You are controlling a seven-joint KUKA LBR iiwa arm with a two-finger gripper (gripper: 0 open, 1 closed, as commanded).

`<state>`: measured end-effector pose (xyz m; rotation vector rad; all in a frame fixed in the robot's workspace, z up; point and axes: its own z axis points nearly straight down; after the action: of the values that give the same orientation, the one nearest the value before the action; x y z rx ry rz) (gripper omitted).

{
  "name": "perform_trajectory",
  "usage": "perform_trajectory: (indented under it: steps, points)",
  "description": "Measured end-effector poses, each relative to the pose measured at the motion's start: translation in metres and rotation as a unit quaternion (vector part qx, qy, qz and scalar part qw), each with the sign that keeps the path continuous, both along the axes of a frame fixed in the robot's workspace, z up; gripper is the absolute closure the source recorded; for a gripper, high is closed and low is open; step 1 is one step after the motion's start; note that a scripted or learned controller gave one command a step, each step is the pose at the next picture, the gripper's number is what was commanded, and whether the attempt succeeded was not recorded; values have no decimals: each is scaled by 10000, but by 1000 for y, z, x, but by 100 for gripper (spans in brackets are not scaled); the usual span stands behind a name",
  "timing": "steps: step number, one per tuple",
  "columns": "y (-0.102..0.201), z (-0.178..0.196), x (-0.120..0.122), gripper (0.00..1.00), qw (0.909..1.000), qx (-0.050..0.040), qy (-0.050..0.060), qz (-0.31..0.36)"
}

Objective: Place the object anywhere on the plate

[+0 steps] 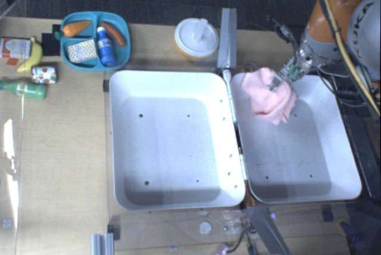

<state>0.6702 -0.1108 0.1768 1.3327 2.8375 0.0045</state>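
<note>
A crumpled pink cloth (269, 99) bunches directly beneath the gripper (281, 80) in the right bin (309, 152); jaw state cannot be told.

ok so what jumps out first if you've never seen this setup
A crumpled pink cloth lies in the far left corner of the right bin, with the gripper at its top edge. Off the bins, a blue divided plate of toy food sits at the bench's far left, beside a white-lidded yellow cup.

Cloth (269, 102) in right bin's (309, 164) back-left corner, hand (286, 76) on it; left bin (172, 140) alongside.
</note>
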Motion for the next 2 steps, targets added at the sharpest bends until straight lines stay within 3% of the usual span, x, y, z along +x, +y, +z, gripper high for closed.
perform_trajectory:
  steps: [1,2]
  points:
    - [2,49,2,100,10000,-1,1,28]
    - [56,42,-16,100,9792,-6,11,2027]
